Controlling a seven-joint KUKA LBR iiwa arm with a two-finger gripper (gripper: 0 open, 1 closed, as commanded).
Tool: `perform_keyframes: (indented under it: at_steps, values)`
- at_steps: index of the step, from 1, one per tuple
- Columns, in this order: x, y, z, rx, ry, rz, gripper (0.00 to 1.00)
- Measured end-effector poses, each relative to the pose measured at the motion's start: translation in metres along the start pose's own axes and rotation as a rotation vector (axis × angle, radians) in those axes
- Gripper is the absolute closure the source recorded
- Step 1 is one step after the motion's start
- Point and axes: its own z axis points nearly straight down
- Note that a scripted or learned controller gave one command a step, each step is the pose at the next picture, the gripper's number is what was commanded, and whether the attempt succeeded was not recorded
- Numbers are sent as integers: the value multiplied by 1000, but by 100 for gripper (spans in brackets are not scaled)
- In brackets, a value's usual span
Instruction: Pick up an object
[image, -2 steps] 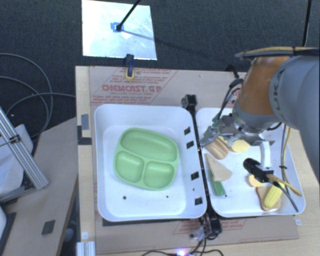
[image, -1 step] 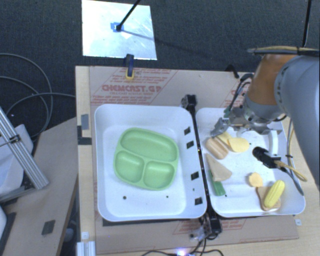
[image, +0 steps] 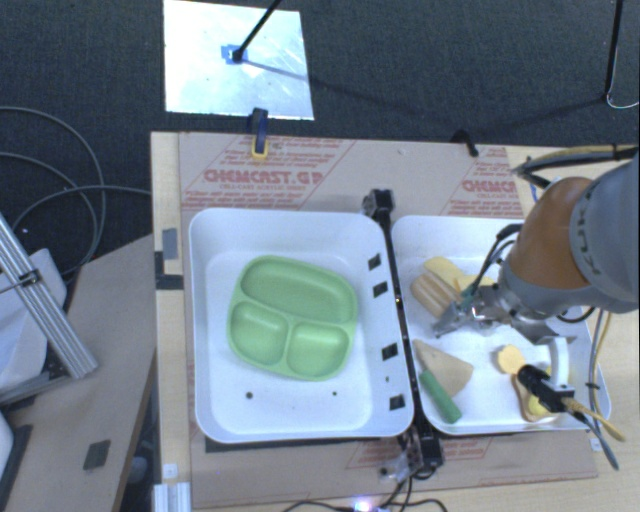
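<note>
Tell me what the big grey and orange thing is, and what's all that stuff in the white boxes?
That is a robot arm, reaching in from the right. A computer program moves it. The picture comes from one camera fixed above the bench, looking down at a slant.

At the end of the arm is its gripper, a kind of metal pincher for picking things up. It is low over the right bin, beside a pale yellow ridged piece. I can't see it holding anything.

That bin also has a tan wedge, a green stick lying against the wedge, and a small yellow piece. They look like toys, but they are too small to name for sure.

The left bin holds a green plate with three compartments.
</note>
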Motion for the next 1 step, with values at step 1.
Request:
perform_keyframes:
  at_steps: [1]
  values:
    - [-36, 59, 0, -5, -2, -8, 0]
